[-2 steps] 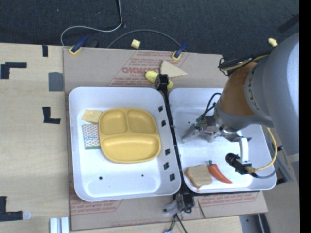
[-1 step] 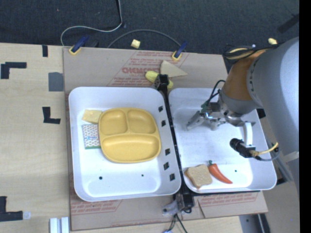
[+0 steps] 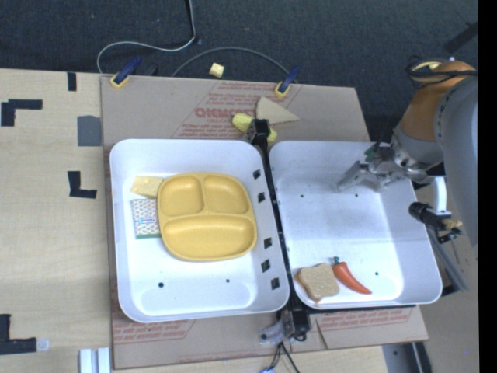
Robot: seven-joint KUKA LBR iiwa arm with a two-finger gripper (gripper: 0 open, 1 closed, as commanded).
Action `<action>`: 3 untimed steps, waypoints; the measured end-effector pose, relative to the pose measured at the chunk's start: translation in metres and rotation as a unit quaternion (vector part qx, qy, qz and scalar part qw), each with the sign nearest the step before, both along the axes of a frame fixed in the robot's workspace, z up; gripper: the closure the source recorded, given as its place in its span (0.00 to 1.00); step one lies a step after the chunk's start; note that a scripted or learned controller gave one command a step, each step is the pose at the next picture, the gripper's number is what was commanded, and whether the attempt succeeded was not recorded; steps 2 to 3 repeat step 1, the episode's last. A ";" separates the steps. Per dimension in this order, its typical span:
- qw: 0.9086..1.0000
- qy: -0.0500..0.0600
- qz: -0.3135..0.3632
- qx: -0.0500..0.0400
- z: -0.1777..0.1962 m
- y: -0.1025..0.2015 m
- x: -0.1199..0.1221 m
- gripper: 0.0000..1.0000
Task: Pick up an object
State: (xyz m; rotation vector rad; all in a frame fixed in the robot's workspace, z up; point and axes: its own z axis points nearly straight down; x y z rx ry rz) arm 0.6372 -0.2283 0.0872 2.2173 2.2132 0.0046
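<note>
- Left bin [image 3: 124, 286]: one yellow divided tray [image 3: 207, 215], with one small packet [image 3: 144, 217] and one yellow piece [image 3: 145, 186] at its left side.
- Right bin [image 3: 404, 286]: one bread slice [image 3: 318, 281] and one carrot [image 3: 351, 279], near the front edge.
- Pincer [image 3: 359, 176]: over the right bin's back right part, fingers spread, grasping nothing.

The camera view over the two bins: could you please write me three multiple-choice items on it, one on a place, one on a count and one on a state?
1. Where does the carrot lie?
A. Left bin
B. Right bin, near corner, beside the bread slice
C. On the cardboard

2. How many compartments has the yellow tray?
A. Three
B. One
C. Five

3. How does the hand stand?
A. Clamped on the carrot
B. Resting on the tray
C. Over the right bin's far part, holding nothing

Key: 1 B, both lie together there; 2 A, two small above one large; 3 C, nothing sits between its fingers.
</note>
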 end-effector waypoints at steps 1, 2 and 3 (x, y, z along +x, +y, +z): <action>1.000 0.001 0.000 0.000 0.001 0.015 -0.112 0.00; 1.000 0.001 0.000 0.000 0.001 0.015 -0.112 0.00; 1.000 0.001 0.000 0.000 0.001 0.015 -0.112 0.00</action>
